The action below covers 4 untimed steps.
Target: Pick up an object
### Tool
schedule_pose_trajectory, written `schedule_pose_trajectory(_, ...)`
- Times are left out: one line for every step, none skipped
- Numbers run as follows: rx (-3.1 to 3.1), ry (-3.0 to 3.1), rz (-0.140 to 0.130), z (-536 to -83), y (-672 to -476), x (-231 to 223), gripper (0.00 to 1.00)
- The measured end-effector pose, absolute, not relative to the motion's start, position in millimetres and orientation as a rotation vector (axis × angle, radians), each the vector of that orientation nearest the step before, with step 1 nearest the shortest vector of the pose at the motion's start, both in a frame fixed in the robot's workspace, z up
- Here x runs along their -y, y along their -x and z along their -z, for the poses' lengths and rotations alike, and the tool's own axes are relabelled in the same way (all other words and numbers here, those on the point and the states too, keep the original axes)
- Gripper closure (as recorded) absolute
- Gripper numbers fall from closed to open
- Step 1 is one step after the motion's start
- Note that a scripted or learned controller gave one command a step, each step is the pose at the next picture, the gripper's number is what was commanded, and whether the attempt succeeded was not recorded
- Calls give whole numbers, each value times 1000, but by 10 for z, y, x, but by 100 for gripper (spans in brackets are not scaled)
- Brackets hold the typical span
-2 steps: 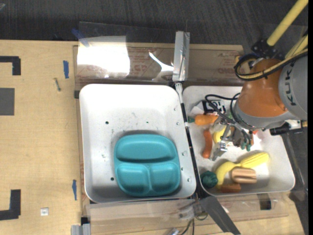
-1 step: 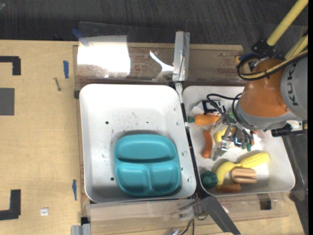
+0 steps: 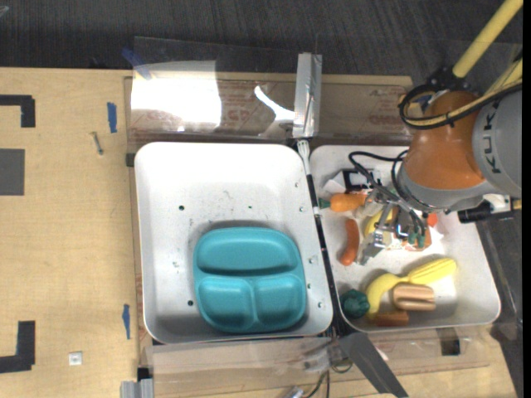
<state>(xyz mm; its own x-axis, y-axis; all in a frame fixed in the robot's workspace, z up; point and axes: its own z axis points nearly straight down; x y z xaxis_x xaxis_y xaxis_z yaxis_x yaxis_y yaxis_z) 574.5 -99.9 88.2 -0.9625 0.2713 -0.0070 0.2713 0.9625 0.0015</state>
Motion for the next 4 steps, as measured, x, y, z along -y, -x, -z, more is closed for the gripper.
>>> schedule_pose_trajectory(-3102,-483,3,-875,-5922,969,0)
schedule_pose_trajectory(-3068,-640,-4,-885,-5663,1064,0)
schedule_pose_trajectory(-2969,-997,-1,-885,-5741,928,0)
schedule_pose_trajectory(-2968,-991,-4,-997,-5753,912,100)
